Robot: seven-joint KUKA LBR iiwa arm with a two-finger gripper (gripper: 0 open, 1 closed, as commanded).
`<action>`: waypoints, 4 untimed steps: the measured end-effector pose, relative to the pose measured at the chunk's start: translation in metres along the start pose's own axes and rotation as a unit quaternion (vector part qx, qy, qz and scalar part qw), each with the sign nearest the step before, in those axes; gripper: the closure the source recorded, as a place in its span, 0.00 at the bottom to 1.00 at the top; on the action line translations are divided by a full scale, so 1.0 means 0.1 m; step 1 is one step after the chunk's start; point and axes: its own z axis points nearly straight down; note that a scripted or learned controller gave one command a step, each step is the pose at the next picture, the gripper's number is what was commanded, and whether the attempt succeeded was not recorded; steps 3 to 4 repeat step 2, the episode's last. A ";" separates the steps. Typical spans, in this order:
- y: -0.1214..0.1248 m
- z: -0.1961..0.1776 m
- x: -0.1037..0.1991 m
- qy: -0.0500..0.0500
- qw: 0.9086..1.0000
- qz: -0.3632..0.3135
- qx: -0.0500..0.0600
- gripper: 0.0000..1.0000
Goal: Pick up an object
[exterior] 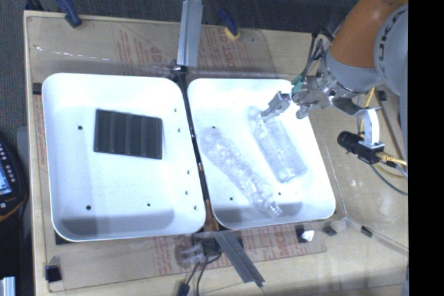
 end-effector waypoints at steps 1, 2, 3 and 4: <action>-0.27 -0.21 -0.01 0.001 0.991 0.134 0.002 0.00; -0.58 0.74 0.42 0.001 0.950 0.313 0.003 0.00; -0.58 0.74 0.42 0.001 0.950 0.313 0.003 0.00; -0.58 0.74 0.42 0.001 0.950 0.313 0.003 0.00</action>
